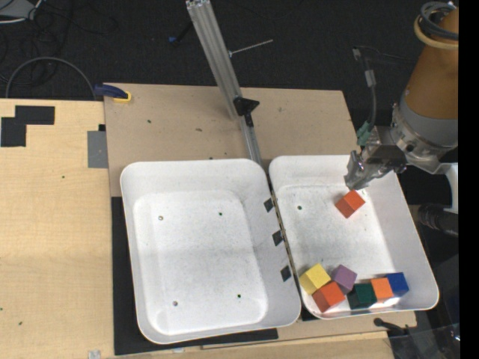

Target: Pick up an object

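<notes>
Seven small blocks lie in the right-hand bin, and that bin serves as the landmark for everything else. Six of them huddle along its near edge: a yellow block, a purple block, a red block, a green block, an orange block and a blue block, most of them touching a neighbour. The seventh, a lone orange-red cube, sits tilted in the bin's far half, well apart from the cluster.

The gripper hangs just above and behind that cube, close enough that its tip seems to meet the cube's upper corner. How wide it stands cannot be told from this slanted view, and nothing is visibly caught in it.

The likely target is the lone cube, and the risk lies in its skewed pose. If the closing surfaces meet corners rather than flat faces, the cube may twist and squirt sideways across the smooth bin floor. A descent slightly off centre could instead press on its top and pin or nudge it, leaving the lift empty.
</notes>
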`<state>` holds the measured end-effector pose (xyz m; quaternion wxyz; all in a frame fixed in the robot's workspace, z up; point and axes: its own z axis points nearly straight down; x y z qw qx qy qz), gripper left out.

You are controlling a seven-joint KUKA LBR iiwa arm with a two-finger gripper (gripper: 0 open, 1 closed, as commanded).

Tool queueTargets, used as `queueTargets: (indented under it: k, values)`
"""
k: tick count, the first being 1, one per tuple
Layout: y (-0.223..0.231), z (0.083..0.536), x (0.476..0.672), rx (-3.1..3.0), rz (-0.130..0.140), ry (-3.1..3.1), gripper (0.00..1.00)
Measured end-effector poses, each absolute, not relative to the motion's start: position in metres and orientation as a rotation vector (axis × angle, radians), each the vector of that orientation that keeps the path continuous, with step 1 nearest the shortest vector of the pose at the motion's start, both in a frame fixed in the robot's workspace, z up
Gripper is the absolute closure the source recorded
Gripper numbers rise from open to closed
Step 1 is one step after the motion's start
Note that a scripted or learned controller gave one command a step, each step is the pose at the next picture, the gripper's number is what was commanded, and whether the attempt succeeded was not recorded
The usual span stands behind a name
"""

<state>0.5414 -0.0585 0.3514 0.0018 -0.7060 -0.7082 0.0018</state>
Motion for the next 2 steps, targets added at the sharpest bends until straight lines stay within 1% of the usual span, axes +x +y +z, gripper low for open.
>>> queueTargets:
  k: [2]
  values:
    - [-0.0596, 0.3697, 0.5419, -2.204, 0.011, -2.230, 1.00]
